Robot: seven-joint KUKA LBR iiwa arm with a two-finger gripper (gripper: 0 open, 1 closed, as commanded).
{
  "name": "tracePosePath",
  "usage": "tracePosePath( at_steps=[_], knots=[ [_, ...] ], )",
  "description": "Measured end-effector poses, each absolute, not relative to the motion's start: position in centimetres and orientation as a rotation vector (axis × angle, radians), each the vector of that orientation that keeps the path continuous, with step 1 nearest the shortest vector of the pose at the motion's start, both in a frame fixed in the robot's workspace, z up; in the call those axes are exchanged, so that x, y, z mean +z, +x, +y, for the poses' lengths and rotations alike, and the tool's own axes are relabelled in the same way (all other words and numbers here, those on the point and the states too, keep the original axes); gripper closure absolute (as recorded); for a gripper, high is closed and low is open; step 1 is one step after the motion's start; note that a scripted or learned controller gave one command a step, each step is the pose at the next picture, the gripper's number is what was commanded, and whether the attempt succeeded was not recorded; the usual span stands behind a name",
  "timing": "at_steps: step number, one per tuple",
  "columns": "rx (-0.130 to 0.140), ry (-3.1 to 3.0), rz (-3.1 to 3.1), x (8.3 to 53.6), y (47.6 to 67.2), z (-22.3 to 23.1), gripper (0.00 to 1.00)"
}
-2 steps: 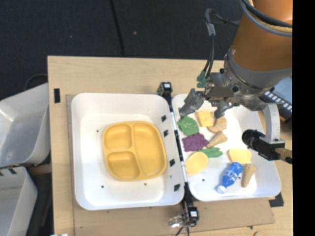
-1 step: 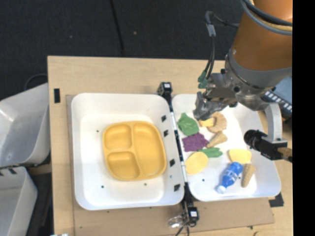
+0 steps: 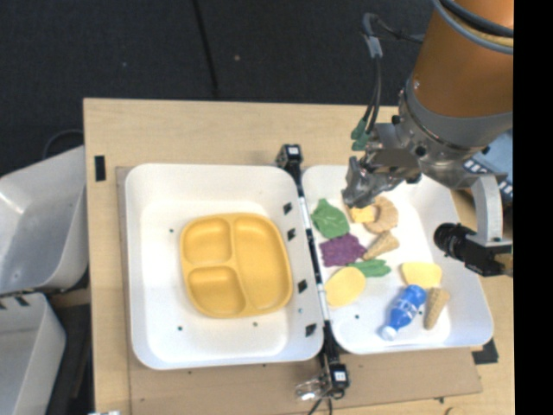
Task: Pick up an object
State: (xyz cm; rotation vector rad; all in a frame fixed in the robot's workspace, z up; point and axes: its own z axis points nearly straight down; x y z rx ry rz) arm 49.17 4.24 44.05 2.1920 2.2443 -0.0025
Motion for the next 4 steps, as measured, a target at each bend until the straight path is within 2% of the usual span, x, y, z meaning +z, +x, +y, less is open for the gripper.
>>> tracePosePath(
  at_steps=[1, 2, 3, 4],
  knots=[
    [-0.003, 2.225, 2.219, 29.3, 50.0, -2.3, 1.00],
    [0.005, 2.214, 2.225, 34.9, 49.0, 4.7, 1.00],
    [0.024, 2.205, 2.224, 49.1, 49.0, 9.3, 1.00],
    [-0.001, 2.220, 2.221, 42.1, 49.0, 3.1, 1.00]
  ],
)
